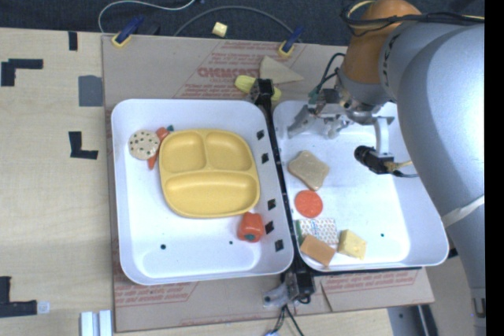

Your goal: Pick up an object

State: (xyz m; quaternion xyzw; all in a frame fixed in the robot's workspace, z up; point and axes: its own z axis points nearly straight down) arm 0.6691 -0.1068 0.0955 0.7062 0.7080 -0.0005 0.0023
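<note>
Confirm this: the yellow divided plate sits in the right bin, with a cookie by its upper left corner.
Not right. The camera view shows the yellow divided plate in the left bin, not the right bin. The cookie does lie by its upper left corner.

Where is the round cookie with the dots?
The cookie lies in the left bin, near its upper left corner, just left of the yellow tray.
</note>
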